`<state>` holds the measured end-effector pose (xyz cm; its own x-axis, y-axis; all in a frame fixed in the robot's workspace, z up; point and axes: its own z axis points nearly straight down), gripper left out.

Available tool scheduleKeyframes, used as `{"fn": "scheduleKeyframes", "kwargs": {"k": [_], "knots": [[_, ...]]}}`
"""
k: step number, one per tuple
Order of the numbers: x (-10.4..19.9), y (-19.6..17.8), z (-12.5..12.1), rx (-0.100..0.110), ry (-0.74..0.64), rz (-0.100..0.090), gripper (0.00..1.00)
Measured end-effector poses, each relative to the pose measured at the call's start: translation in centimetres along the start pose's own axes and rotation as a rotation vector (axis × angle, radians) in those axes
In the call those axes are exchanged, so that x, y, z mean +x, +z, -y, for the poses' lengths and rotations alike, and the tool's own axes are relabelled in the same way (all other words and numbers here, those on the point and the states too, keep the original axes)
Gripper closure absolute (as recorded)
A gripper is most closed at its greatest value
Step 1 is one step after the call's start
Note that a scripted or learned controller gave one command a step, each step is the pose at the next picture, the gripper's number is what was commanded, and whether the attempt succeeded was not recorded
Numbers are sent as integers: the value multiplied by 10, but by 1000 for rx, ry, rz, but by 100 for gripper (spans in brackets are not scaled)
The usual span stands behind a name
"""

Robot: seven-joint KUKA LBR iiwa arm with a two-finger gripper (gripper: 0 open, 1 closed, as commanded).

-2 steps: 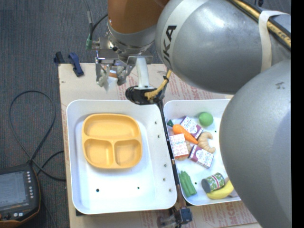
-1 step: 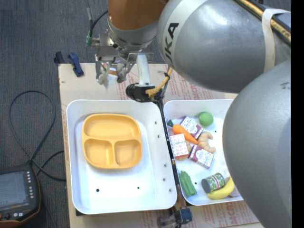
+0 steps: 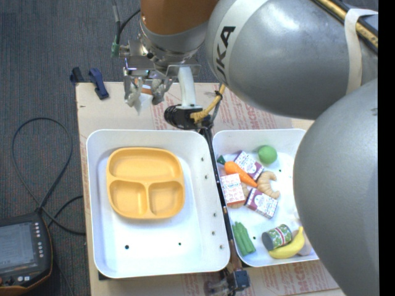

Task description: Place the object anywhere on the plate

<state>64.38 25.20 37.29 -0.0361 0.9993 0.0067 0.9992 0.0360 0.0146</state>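
Sitting in left bin (image 3: 111, 251), yellow three-compartment plate (image 3: 146, 183), gripper (image 3: 145, 94) jaw state unclear

A yellow-orange three-compartment plastic plate (image 3: 146, 183) is lying in a plain white shallow bin (image 3: 105, 251). Beside it, a second white bin (image 3: 290, 135) is showing a round green ball (image 3: 267, 153), an orange toy carrot (image 3: 237, 171), a yellow banana (image 3: 291, 246), a green ridged vegetable (image 3: 244, 238) and red-and-white printed cartons (image 3: 232, 190). The pale beige cardboard counter (image 3: 105, 113) is bearing faded red lettering.
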Motion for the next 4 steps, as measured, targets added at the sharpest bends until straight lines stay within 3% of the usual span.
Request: {"fn": "scheduleKeyframes", "kwargs": {"k": [4], "knots": [[6, -37, -1, -16, -21, -7, 100]]}}
